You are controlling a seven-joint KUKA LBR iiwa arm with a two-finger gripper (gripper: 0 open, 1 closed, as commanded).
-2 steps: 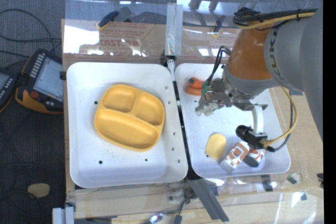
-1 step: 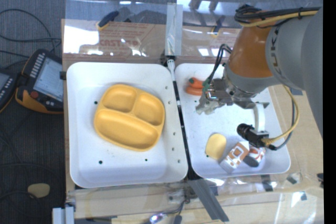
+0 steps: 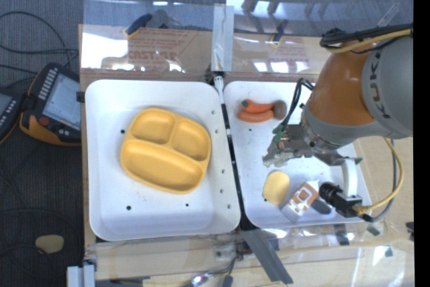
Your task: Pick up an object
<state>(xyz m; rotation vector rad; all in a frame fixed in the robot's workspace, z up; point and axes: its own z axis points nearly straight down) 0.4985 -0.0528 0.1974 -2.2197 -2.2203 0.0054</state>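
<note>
My gripper [image 3: 281, 150] hangs over the middle of the right bin [image 3: 250, 212], under the grey arm with its orange band. Just below it lies a pale yellow rounded piece [image 3: 275, 187]. A small white and orange box [image 3: 302, 200] sits to the right of that piece, near the bin's front edge. At the back of the right bin lies an orange carrot-like thing [image 3: 256, 110] with a small brown lump [image 3: 279, 108] touching its right end. Nothing shows in the gripper's grasp.
The left bin [image 3: 101, 212] holds a yellow divided plate [image 3: 166, 148] at its middle. The ridge between the two bins runs just left of the gripper. A teach pendant [image 3: 54, 104] lies on the floor at the far left.
</note>
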